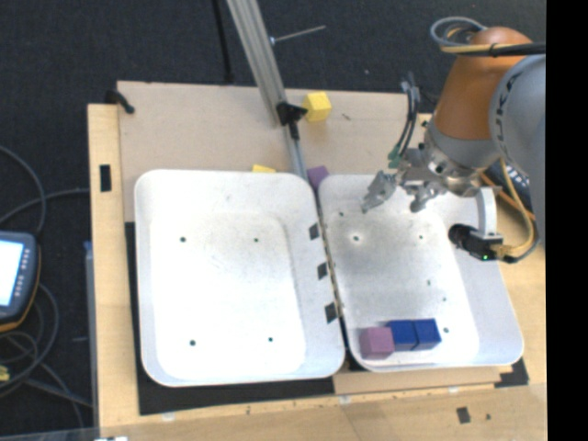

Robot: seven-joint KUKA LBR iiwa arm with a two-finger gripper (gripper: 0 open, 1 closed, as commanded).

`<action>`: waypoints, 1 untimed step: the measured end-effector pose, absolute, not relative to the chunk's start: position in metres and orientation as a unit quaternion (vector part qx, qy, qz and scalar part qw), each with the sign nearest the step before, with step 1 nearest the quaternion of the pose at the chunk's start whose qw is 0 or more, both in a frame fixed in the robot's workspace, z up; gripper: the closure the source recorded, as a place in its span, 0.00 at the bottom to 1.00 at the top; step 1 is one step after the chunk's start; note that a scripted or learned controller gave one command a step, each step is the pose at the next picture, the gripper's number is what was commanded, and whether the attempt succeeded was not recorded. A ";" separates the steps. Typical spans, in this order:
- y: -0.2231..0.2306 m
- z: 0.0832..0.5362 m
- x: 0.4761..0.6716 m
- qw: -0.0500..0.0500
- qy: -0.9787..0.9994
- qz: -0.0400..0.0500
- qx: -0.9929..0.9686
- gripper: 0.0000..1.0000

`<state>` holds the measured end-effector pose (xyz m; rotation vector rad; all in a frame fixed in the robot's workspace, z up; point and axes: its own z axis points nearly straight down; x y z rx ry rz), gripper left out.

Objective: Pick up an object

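In the right bin [478, 292] a purple block [376, 341] and a blue block [413, 333] lie side by side against the near wall. My gripper [399, 197] hangs above the far end of that bin, well away from both blocks. Its two fingers are spread apart, and nothing sits between them.
The left bin [165, 274] lies beside the right one. A yellow block [318, 106] rests on the bench behind the bins, with a small purple block [317, 175] and a yellow piece [264, 168] at the bins' far rims. A slanted metal pole [262, 53] rises there.
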<state>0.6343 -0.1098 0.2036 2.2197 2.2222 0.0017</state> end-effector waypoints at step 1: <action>-0.136 0.198 0.559 -0.001 0.705 -0.002 0.709 0.00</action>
